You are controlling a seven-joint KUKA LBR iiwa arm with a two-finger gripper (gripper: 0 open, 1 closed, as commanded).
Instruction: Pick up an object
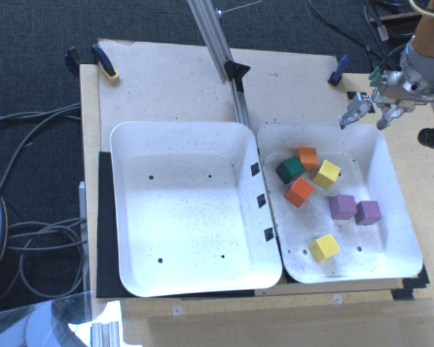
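While the arm (pixel 427 27) reaches in from the right edge of the camera view, its gripper (pixel 365 116) hangs over the far right corner of the right bin (pixel 394 194), fingers spread apart w/ nothing between them. One fingertip (pixel 345 121) points down-left toward the bin's back rim, the other sits closer to the bin's right wall. Grey wrist w/ an orange band just visible at the top right corner.

Right bin holds seven small blocks, all lying on the floor, none touching the gripper. Near the back-left: an orange block (pixel 306 156), w/ a green block (pixel 290 169) just beside it on the left and a yellow block (pixel 327 173) just beside it on the right. A second orange block (pixel 299 191) sits right in front of the green one. Toward the middle-right, two purple blocks (pixel 342 206) and (pixel 368 212) lie side by side, close together; can't tell if they touch. A second yellow block (pixel 324 247) lies alone near the front, well apart from the rest.

Left bin (pixel 130 215) sits beside the right one, rims overlapping along the middle. Both rest on a pale board (pixel 166 85) w/ a metal rail (pixel 210 27) slanting up from its back centre. Yellow-handled clamp (pixel 105 63) at the board's back-left corner, blue clamp (pixel 338 71) at back-right. Cables (pixel 29 129) trail over dark carpet to the left.
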